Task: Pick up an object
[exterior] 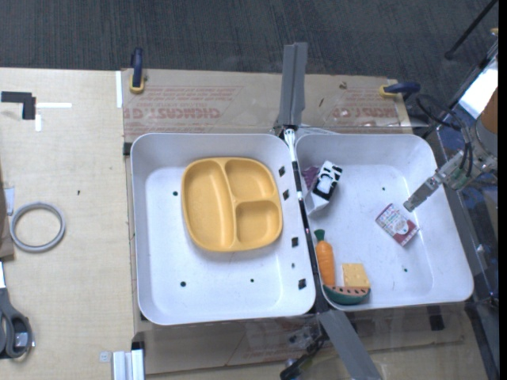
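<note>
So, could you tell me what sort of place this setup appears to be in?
Probably a robotics lab bench set up for picking trials. Two shallow white bins sit side by side on clamped cardboard, toy food such as a carrot lies in the right one, and a gripper reaches in.

Relative to the left bin (pixel 150 236): a tape roll (pixel 36 226) and scissors (pixel 12 331) lie on the counter (pixel 71 165) to its left, and two clamps (pixel 137 70) hold cardboard (pixel 206 101) behind it.
</note>
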`<state>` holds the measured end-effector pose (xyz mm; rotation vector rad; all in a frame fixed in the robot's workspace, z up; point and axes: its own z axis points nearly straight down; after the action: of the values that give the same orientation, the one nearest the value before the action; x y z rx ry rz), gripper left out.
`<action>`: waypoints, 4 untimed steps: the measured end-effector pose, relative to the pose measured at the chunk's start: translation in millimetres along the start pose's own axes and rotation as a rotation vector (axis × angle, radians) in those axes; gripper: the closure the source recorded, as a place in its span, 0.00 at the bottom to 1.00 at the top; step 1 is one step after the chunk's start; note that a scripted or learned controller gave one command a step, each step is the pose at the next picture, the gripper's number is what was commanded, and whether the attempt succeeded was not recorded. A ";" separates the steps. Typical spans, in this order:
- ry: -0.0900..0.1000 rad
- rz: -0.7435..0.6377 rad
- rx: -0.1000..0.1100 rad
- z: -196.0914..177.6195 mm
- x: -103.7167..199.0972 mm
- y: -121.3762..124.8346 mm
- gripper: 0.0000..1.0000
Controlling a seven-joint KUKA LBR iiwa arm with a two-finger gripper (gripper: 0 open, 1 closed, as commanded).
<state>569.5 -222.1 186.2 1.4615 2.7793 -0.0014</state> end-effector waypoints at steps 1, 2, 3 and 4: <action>-0.003 -0.004 0.000 -9.3 -0.4 1.2 1.00; -0.002 -0.004 0.000 -9.1 -0.2 1.5 0.00; 0.003 0.216 0.002 13.5 23.5 -32.1 0.00; -0.005 0.594 -0.007 88.9 60.6 -9.6 0.00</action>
<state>527.3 -177.7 97.1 2.2052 2.2245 0.0056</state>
